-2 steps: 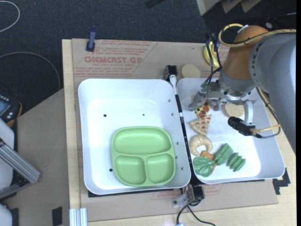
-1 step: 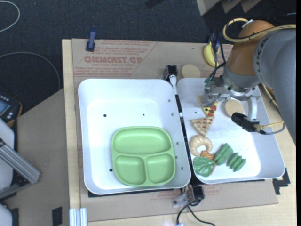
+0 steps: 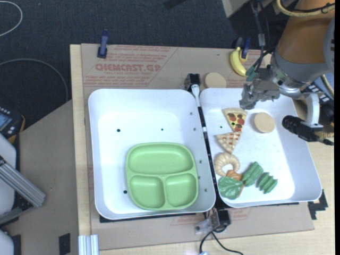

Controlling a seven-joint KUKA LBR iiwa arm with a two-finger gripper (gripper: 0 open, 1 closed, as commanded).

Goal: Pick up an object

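Grey tool [image 3: 251, 103] hangs over the right bin's [image 3: 303, 166] top edge, just beside pizza slice [image 3: 235, 119] & round cookie [image 3: 263, 122]. Can't tell its state. Nothing lifted yet, I judge; whole pick left.

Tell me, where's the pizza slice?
The pizza slice lies in the right bin, near its top left corner, just below the claw, with the round cookie to its right.
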